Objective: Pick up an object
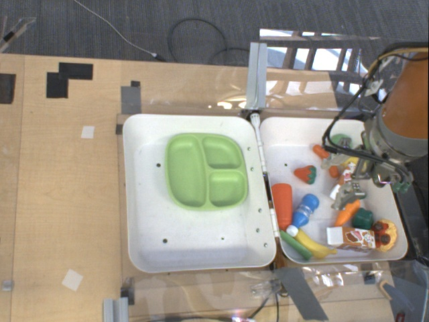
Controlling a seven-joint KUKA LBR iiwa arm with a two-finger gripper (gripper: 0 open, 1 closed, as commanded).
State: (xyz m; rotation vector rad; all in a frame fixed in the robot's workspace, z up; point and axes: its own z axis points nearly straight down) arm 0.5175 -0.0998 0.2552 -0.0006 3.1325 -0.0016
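End effector [350, 192]: low in right bin [288, 139] among toy foods, just above orange carrot [346, 214]; grip state cannot be told. Left bin [144, 180]: green divided plate [205, 171].

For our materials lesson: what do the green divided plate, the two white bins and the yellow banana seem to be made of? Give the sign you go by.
Green three-compartment plate: likely moulded plastic, matt, uniform colour, soft rounded ridges.
Two shallow white bins: probably plastic, smooth with a slight sheen and rounded corners.
Yellow banana: seemingly toy plastic, with an even, flat colour; too small to tell more.
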